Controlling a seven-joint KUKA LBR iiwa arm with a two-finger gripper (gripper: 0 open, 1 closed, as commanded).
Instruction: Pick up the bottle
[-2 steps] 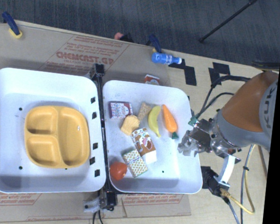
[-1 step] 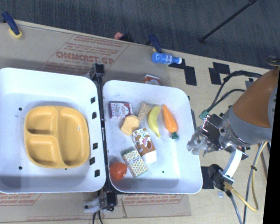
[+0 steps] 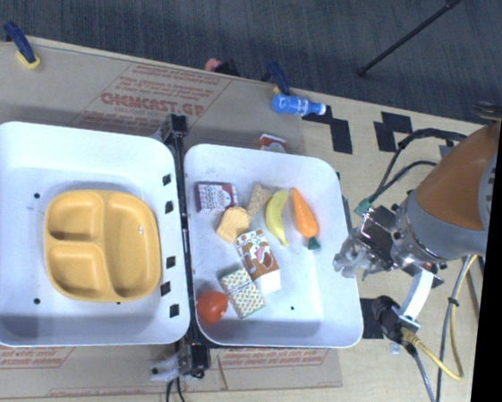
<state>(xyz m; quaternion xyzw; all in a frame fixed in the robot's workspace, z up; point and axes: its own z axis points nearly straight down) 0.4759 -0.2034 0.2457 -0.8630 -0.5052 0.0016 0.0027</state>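
Note:
The bottle (image 3: pixel 296 106) is small and blue with a clear neck. It lies on its side on the cardboard bench top, just beyond the far edge of the right bin (image 3: pixel 331 326). My gripper (image 3: pixel 351 259) hangs over the right rim of that bin, well short of the bottle and to its right. Nothing shows held in it. The grey arm with its orange band comes in from the right edge.
The right bin holds a carrot (image 3: pixel 303 213), a banana (image 3: pixel 274 216), a brown packet (image 3: pixel 214 197), a small carton (image 3: pixel 260 260), a patterned box (image 3: pixel 242 293) and a tomato (image 3: pixel 212 307). A yellow divided plate (image 3: pixel 102 243) lies in the left bin. Cables trail at the right.

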